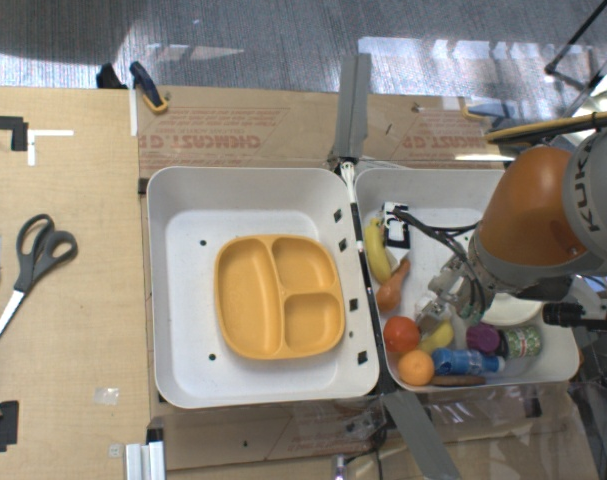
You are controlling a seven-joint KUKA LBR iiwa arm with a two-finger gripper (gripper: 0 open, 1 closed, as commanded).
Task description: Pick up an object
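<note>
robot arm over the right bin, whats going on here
A grey KUKA arm with an orange band reaches in from the right, its end effector low in the right bin over a pile of toy food. A banana, a carrot, a tomato and an orange lie there, none visibly held. The left bin holds a yellow divided plate. Scissors lie on the bench outside the bins.
</note>
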